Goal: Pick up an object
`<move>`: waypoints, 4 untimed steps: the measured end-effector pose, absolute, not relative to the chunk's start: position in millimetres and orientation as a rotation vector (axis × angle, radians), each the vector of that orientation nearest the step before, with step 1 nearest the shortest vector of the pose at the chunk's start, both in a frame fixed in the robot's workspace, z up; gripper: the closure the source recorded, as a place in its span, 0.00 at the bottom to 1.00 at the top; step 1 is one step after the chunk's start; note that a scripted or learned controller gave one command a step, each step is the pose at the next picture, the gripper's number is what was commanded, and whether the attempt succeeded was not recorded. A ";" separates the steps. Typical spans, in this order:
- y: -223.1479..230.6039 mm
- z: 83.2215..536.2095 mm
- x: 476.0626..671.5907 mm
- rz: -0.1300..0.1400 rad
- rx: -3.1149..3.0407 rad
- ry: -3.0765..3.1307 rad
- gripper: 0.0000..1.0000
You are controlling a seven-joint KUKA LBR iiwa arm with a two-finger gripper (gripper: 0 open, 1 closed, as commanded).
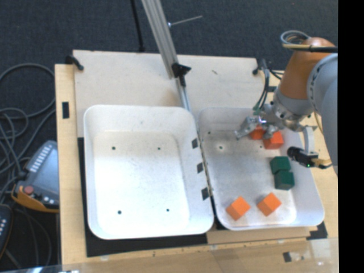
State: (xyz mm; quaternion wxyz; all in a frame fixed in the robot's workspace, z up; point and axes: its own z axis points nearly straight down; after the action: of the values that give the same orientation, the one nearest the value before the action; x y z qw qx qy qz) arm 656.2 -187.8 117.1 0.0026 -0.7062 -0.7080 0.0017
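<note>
A: Where's the arm (301, 84) rn?

B: It reaches in from the right, over the far part of the right bin (227, 158). The gripper (263, 131) sits low, right at a red-orange block (274, 140) near the bin's back-right area. Some orange also shows by the fingertips, prob a part of that block or a second one; can't tell which.

A: Does it have hold of it?

B: Can't tell. The metal fingers are partly in view, but how far apart they stand isn't clear, and whether the block is betw. them or just beside them isn't clear either. So nobody should call it grasped.

A: What else is in the bin?

B: Two dark green blocks (281, 172), touching or nearly so, just toward the near side of the red-orange one. Two orange cubes (253, 206) near the front edge, close to each other but apart. Left bin (102, 129) isn't in play.

A: So how does it do this step well?

B: Judgement only: it centres the fingers on the red-orange block, one finger each side, w/ flat faces against the pads, not corners. It closes fully before lifting, then lifts straight up so the block doesn't twist out. Main risk: a pinch on an edge squirts the block away, maybe toward the green pair or the bin wall
</note>
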 end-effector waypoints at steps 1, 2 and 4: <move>-194.1 117.0 660.8 0.011 -2.211 -2.215 0.00; -195.3 116.8 661.1 0.012 -2.213 -2.218 0.00; -204.2 146.9 658.3 -0.003 -2.225 -2.226 0.00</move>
State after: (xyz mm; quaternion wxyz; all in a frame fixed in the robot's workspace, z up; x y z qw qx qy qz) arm 658.3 -204.2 146.9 -0.0029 -0.7070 -0.7073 -0.0010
